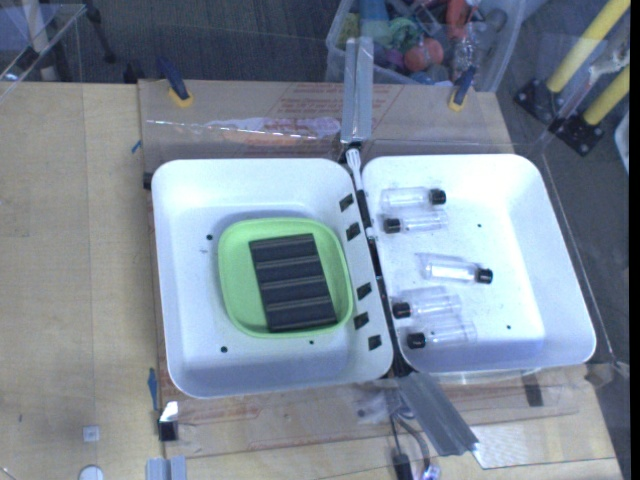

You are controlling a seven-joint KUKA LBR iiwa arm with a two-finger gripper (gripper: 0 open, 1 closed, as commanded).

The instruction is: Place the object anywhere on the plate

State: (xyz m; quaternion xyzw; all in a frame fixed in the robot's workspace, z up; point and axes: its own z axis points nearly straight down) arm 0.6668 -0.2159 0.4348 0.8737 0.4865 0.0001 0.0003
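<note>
Left white bin (180, 268): a light green, square plastic plate with rounded corners (232, 278) lies flat near the bin's middle, slightly toward the near side. A black rectangular block with four ribbed bands (292, 283) lies flat on the plate, roughly centred and fully inside the rim. Its long axis runs away from the camera and is turned a little anticlockwise.

Right white bin (540, 268): five clear plastic vials with black caps, all on their sides in the left half.
- Top vial (412, 197): cap pointing right.
- Second vial (415, 223): just below it, cap pointing left.
- Middle vial (452, 268): apart from the others, cap pointing right.
- Fourth vial (428, 309) and fifth vial (442, 335): close together near the front, caps pointing left toward the divider.

A row of small black clips (352, 232) runs along the seam between the bins. The wooden bench (70, 268) is bare on the left. A clear tub of coloured toys (425, 18) sits behind the bins.

Gripper opening and arm pose: cannot tell.
</note>
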